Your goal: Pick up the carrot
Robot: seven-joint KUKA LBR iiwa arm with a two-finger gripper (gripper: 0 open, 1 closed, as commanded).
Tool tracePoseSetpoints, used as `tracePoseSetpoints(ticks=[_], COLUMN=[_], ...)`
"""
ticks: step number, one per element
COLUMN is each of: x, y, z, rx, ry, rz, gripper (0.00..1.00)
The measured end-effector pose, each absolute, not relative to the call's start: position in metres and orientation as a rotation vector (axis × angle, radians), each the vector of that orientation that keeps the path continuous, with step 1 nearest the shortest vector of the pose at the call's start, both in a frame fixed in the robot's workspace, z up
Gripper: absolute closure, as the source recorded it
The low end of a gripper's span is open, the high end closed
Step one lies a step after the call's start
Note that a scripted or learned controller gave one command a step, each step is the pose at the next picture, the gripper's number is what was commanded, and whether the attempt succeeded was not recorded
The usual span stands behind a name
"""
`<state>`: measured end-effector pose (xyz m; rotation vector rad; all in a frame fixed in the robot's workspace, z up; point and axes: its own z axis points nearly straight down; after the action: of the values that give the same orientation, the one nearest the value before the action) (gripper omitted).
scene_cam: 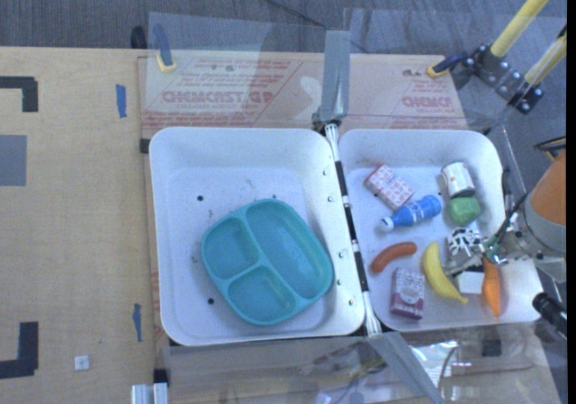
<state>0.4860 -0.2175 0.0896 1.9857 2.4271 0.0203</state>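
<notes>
You see the tapered orange carrot (491, 289) lying near the right bin's (490, 147) front right corner, the grey arm's gripper (497, 246) low just above it, grip state unclear.

A robotics lab: a plywood bench (72, 240) with taped markers, two white bins (243, 155), cabling on grey floor.

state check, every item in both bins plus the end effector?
carrot: lying flat at right bin's near-right edge, not lifted
end effector: low over right bin, just above the carrot
banana: lying flat, left of carrot
sausage: lying flat
blue bottle: on its side
can: tipped on its side
green ball: resting beside can
teal divided plate: right way up in left bin
</notes>
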Motion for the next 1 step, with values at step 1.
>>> tracePoseSetpoints(ticks=[1], x=[0.4937], y=[-0.2152], z=[0.0893], rx=[2.059], ry=[2.371], rz=[0.015], gripper=[0.00])
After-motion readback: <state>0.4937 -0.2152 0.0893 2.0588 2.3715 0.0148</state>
